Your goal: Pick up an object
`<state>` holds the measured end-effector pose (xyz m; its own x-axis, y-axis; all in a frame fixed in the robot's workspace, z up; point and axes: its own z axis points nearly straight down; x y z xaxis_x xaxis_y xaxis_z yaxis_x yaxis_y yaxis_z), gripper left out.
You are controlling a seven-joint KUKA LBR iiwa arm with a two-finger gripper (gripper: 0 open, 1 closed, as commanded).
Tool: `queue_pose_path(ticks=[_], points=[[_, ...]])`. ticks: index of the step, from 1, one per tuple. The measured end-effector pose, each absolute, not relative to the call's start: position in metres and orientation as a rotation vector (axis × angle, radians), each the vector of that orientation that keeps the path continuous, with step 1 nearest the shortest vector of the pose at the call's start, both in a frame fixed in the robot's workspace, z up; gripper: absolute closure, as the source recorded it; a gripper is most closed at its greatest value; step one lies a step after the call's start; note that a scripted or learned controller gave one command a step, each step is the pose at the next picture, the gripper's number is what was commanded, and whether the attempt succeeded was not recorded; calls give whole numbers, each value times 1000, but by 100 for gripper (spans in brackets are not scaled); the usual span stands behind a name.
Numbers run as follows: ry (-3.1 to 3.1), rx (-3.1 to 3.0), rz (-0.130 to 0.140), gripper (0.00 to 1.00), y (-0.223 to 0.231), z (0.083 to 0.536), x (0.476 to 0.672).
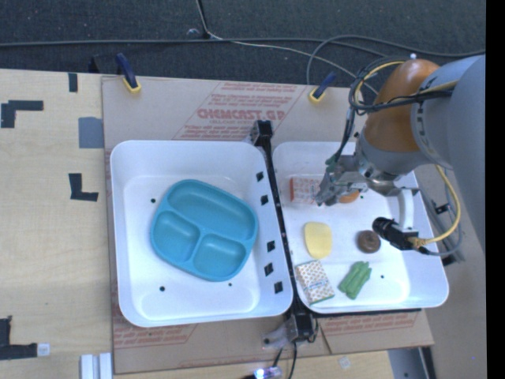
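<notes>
My gripper (335, 189) is down in the right bin (426, 287), in its upper middle part. It hangs over a small orange object (348, 197) and right beside a red-and-white packet (303, 189). Nearer the front of this bin lie a yellow piece (318, 239), a brown round piece (368, 242), a green piece (355, 279) and a checkered packet (314, 281). The arm hides whatever is between the gripper's tips.
The left bin (134, 290) holds a blue divided plate (204, 229). A black divider (271, 212) runs between the bins. Cables (426, 239) loop along the right bin's right side. Two clamps (126, 75) sit at the board's far edge.
</notes>
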<state>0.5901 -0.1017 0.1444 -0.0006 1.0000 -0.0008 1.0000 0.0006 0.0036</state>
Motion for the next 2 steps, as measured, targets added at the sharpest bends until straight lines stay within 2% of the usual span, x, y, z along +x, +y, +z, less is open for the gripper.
queue_pose_path(ticks=[1,2], points=[[2220,2216,5,100,-102,207,596],[2223,2220,-1,100,-102,204,596]])
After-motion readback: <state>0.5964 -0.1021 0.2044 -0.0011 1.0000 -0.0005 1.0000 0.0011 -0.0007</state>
